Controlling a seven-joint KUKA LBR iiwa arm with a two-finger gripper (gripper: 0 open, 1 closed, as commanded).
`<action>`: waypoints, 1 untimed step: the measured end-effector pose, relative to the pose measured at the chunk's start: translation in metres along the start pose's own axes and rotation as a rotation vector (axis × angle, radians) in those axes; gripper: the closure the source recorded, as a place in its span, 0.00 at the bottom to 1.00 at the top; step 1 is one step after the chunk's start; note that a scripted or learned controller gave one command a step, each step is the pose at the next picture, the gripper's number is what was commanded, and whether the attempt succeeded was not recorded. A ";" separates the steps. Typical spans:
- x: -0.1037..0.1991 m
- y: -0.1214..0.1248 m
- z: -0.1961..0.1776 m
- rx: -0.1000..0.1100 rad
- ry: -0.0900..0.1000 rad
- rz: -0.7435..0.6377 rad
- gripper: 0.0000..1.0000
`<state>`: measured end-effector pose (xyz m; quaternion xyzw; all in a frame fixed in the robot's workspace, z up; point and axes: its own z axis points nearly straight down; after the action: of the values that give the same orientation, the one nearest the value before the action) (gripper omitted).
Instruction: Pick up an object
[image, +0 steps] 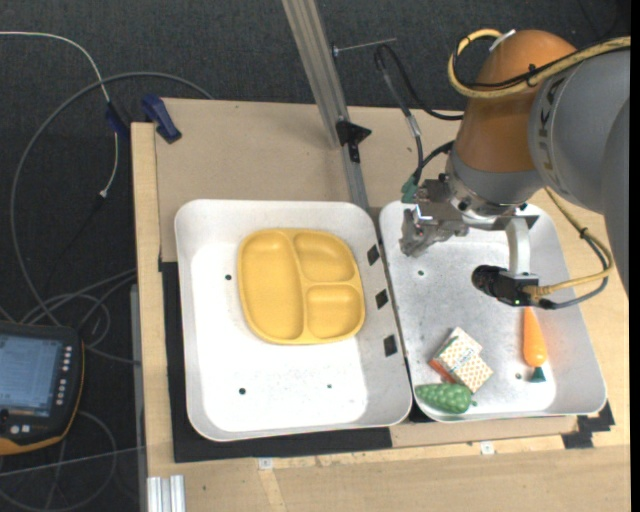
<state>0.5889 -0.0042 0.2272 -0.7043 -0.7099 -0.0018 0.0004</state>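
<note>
Camera view | arm (540, 110) bent over right bin (580, 385) | claw (420, 236) near back-left corner | fingers: cannot tell

arm (560, 110) was cut off at right edge | right bin (440, 300) far corner was hidden under gripper (425, 228) | tablet (35, 385), far left of gripper, was cropped by left edge

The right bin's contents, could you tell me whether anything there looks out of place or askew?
Nothing looks damaged or spilled. The small patterned box lies skewed, touching the green toy vegetable at the right white bin's near rim. The orange toy carrot lies apart, lengthwise.
</note>
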 end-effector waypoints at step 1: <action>0.049 0.015 0.007 0.001 -0.001 0.001 1.00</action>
<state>0.6036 0.0448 0.2206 -0.7048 -0.7094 -0.0012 0.0004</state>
